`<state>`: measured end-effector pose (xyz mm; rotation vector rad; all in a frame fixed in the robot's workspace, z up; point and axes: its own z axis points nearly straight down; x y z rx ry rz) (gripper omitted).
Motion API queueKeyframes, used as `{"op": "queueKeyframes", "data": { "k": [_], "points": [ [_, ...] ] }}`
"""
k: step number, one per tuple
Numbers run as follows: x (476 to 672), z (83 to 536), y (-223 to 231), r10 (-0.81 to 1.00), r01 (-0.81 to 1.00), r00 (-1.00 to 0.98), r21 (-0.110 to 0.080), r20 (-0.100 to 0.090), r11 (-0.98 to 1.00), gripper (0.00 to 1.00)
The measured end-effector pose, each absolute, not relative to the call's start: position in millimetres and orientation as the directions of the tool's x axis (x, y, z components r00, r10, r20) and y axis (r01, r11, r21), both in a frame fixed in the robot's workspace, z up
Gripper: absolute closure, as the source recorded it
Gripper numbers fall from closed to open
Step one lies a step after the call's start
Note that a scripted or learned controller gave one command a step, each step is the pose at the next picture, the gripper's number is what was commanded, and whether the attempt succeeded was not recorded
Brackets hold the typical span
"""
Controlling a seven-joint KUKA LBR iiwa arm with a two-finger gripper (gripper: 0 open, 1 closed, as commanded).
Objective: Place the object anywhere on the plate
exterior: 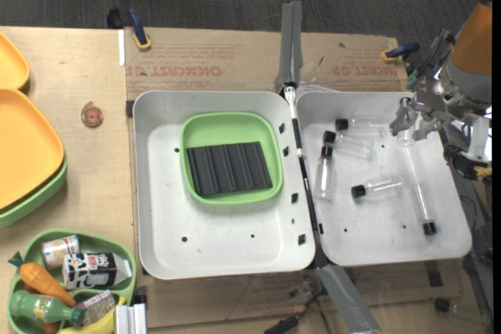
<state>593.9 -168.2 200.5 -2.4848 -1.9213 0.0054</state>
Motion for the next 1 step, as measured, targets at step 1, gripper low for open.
{"op": "queueKeyframes", "data": {
  "k": [1],
  "points": [
    [610.4, 190.7, -72.4, 0.985, 0.985, 0.172, -0.005, -0.001, -0.172, 1.0]
  ]
}}
